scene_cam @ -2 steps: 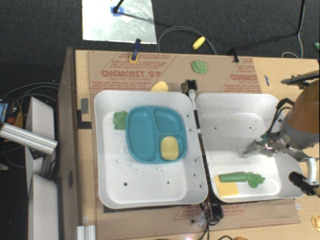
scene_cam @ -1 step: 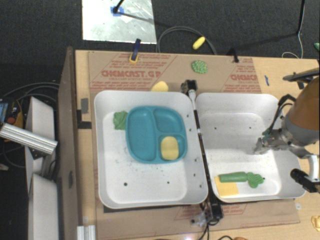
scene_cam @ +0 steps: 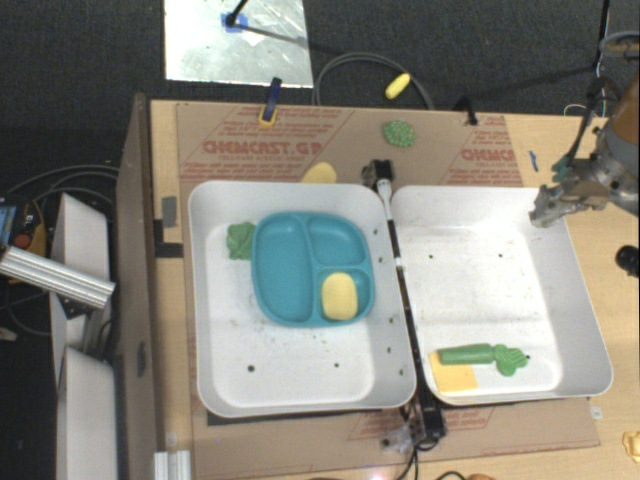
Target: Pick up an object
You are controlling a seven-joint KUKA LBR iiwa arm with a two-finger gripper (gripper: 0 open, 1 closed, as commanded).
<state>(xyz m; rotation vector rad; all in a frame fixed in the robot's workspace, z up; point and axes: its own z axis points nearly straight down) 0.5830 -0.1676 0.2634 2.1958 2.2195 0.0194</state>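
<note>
My gripper [scene_cam: 553, 206] hangs over the far right corner of the right bin [scene_cam: 480, 268], with nothing visibly in it. Near this bin's front edge lie a green stick-shaped toy [scene_cam: 482, 356] and, touching it, a flat yellow square [scene_cam: 456, 378]. Both are well away from the gripper. The left bin [scene_cam: 215, 298] holds a blue divided plate [scene_cam: 295, 268] with a yellow oval piece [scene_cam: 339, 295] in its front right compartment. A small green leafy piece [scene_cam: 241, 240] lies against the plate's left side.
Behind the bins, on the cardboard [scene_cam: 250, 148], sit a round green item [scene_cam: 399, 133], a yellow item [scene_cam: 320, 174] at the left bin's back rim and a yellow-and-blue clamp [scene_cam: 269, 108]. A black divider [scene_cam: 396, 268] runs between the bins.
</note>
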